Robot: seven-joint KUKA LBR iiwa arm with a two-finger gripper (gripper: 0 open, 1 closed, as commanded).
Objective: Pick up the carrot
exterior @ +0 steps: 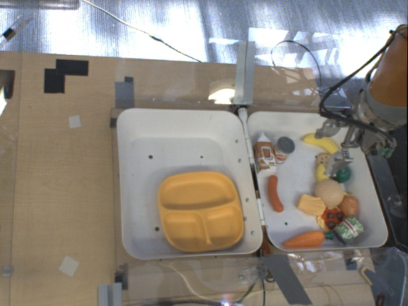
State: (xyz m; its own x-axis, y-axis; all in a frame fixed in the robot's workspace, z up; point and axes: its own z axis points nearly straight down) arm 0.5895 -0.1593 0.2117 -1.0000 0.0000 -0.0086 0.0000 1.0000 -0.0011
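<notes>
Step in hand: approach. The gripper (342,162) hangs over the far right part of the right bin (376,190), above a cluster of small items; nothing is seen between its fingers, and whether they stand wide or narrow cannot be told from this view.

Task item: the carrot (304,240) lies well apart from the gripper, nearer the camera and to its left, at the bin's near edge. It rests flat on the bin floor, lengthwise along that edge, tapered end pointing left. Colour orange, surface smooth, apparently a toy.

Neighbours: a red and green item (347,228) lies just beside its thick end; a yellow block (311,204) sits a little beyond it.

Judgement: the next move calls for travel toward the near edge, fingers set across the carrot's short axis, then descent. The bin wall close by may hinder the nearer finger.
</notes>
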